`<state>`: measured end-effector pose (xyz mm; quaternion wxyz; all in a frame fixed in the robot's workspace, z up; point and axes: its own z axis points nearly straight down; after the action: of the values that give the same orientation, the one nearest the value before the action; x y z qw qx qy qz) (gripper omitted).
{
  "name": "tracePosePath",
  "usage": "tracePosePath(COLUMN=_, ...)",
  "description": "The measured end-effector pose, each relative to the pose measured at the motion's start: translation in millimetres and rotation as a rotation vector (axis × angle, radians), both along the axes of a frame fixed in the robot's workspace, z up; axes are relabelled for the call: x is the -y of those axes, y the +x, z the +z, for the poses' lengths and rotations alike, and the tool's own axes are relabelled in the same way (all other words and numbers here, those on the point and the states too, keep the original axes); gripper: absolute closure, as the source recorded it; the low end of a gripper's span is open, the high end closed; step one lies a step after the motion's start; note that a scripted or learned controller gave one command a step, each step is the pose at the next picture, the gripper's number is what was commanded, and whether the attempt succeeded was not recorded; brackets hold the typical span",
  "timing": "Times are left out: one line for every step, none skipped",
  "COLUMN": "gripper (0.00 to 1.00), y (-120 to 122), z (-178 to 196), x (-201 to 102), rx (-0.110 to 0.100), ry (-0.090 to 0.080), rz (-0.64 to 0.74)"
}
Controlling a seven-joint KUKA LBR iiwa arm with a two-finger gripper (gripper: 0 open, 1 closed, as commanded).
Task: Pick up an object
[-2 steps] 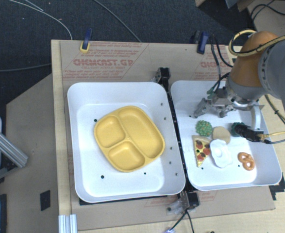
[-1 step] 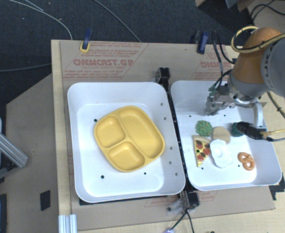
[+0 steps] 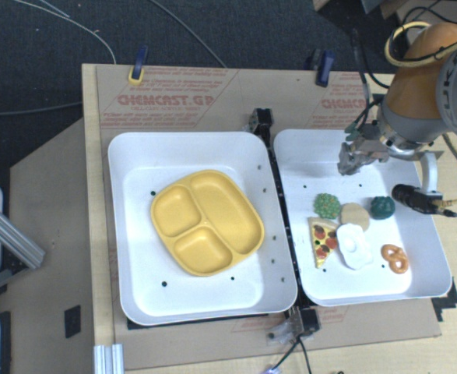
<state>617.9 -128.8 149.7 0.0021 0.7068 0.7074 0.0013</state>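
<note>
I see the gripper, opening unclear, over the right bin; toy foods cluster at its 6 o'clock; yellow tray in left bin.

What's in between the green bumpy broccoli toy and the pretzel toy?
In the camera view, between the green broccoli toy and the brown pretzel toy lie a tan round piece and a white piece.

We find the scene evenly and brightly lit from overhead. The two white bins read near overexposed, with little surface detail. Shadows are soft and short. Focus is moderately soft throughout. The dark floor at upper left shows grain.
</note>
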Motion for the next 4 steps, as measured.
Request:
tracePosePath(gripper=1.00, y=-5, z=61, x=-1, rx=0.001, ry=-0.001, rz=0.000)
tracePosePath(gripper=1.00, y=-5, z=60, x=-1, rx=-0.002, ry=0.000, rz=0.000)
tracePosePath(gripper=1.00, y=-9, z=71, x=-48, rx=-0.005, ry=0.002, rz=0.001)
tracePosePath(gripper=1.00, y=0, z=79, x=-105, rx=-0.001, ry=0.002, rz=0.005)
